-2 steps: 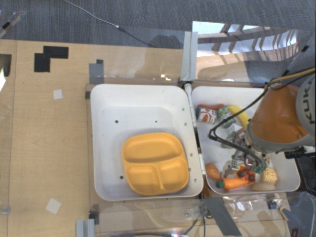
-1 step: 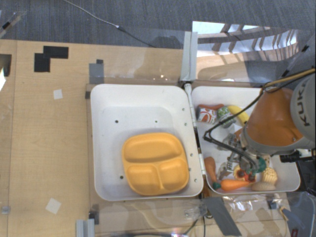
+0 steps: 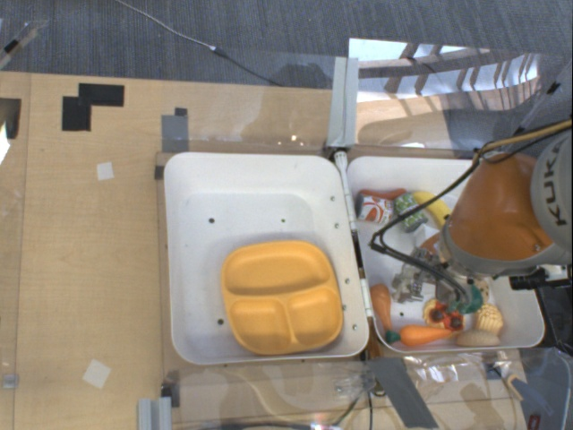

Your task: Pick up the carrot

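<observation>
Pale wooden tabletop [image 3: 81, 267] carrying two shallow white bins side by side, with grey carpet beyond its far edge. Pincer [image 3: 414, 280] lowered into the right bin [image 3: 535, 325] beneath the arm's orange band [image 3: 497, 213], its grip state impossible to tell; the carrot [image 3: 426, 335] lies just in front of it along the bin's near wall, between a second orange vegetable [image 3: 382, 305] and a small corn cob [image 3: 488, 318], with a red-and-white can [image 3: 376, 207] and other toy foods farther back. Left bin [image 3: 206, 195] holding a yellow divided plate [image 3: 282, 296].
</observation>
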Tool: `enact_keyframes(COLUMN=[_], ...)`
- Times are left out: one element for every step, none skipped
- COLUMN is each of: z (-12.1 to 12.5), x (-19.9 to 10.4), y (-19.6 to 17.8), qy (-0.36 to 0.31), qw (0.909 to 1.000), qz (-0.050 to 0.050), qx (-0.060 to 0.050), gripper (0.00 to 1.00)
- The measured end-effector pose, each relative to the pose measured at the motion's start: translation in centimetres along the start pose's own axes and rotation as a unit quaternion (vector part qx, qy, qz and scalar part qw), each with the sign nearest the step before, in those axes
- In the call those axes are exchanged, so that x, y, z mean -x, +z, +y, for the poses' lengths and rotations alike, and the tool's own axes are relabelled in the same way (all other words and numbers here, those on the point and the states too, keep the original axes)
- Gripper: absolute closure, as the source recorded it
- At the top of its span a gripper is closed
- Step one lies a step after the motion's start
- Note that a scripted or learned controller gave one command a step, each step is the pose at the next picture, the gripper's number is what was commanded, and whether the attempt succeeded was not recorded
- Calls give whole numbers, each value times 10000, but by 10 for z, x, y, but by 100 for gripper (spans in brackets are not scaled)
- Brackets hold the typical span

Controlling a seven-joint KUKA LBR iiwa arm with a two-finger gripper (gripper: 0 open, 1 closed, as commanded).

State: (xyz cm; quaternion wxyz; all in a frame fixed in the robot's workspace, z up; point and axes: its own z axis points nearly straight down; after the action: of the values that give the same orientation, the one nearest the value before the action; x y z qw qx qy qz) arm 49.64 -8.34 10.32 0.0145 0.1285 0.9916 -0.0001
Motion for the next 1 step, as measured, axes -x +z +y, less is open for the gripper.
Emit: enact_keyframes(z=[-31], x=[16], y=[-157], qy=[-2650], qw=[9642], qz=[59], qx=[5], gripper=[100])
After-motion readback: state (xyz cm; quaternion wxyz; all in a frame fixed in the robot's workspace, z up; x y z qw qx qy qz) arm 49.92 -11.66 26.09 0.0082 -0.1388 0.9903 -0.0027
